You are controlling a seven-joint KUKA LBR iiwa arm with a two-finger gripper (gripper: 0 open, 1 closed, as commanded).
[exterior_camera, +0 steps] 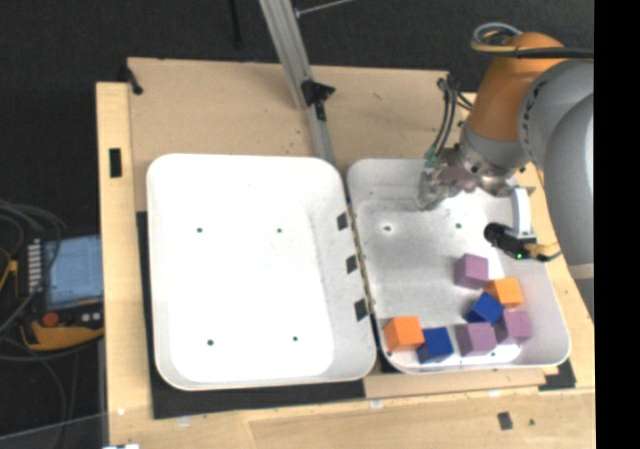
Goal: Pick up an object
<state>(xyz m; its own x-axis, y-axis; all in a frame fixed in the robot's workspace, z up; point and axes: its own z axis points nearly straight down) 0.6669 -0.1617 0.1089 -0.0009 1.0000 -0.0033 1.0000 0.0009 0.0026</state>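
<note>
1. The gripper (432, 189) sits at the far end of the right bin (400, 247), close to that bin's back rim, at the end of the grey arm with its orange band (505, 87).
2. The view is too blurred at the tool to say whether the jaws are released or clenched; it cannot be told. No block can be seen at the gripper.
3. The objects to choose from all lie in the near part of the right bin, well apart from the gripper: an upper purple block (471, 270), an orange block by the right wall (508, 290), a blue block just below it (487, 308), and a pink-purple block (518, 324) near the corner.
4. Along the near rim lie a larger orange block (405, 332), a second blue block (436, 344) touching it, and a purple block (476, 338) beside that.
5. The left bin (250, 267) lies beside the right one.
6. Judging from this, the task looks to be at its start: nothing appears lifted, and every block rests on the bin floor.
7. What is left is the whole pick: travel toward the near end, descend over one block, close on it and raise it. The upper purple block stands most apart from its neighbours and seems the easiest target.
</note>
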